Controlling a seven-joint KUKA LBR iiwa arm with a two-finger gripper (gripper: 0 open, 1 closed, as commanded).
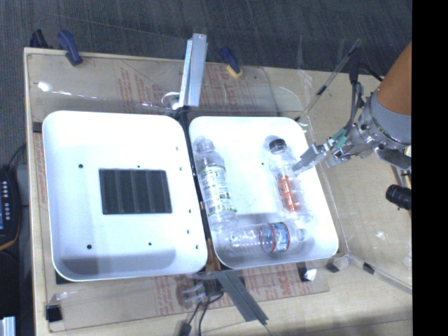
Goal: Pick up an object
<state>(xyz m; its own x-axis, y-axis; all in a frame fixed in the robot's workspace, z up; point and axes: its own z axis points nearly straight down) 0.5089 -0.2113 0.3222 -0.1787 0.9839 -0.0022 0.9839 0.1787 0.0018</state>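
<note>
Gripper (306,161) is low over the right bin (241,128), tip sitting right by the upper end of the bottle w/ the orange-red label (287,184). Can't tell from this slanted view if the fingers are apart or together; too small, too blurred, and nothing visibly between them, so no hold to call.

Moving outward: that bottle lies along the bin's right side, dark cap (278,145) pointing to the far edge. It's clear plastic, looks near empty, so prob light, thin-walled, will dent if squeezed hard. Round and glossy = slippery; likely to roll sideways or squirt out of a two-finger pinch. Best bet, I'd say: close across the body mid-length, over the label where there's a bit more friction, jaws square to the long axis. The neck under the cap is stiffer but a small target.

Next out: a second clear bottle (212,180) w/ a white label lies along the bin's left wall, and a third (262,238) w/ a blue-red label lies crosswise along the near wall, its end close to the orange one's base. That crowding could snag a lift.

Left bin (70,138) sits just beside, w/ a dark ribbed rectangle (135,191) in its floor.
</note>
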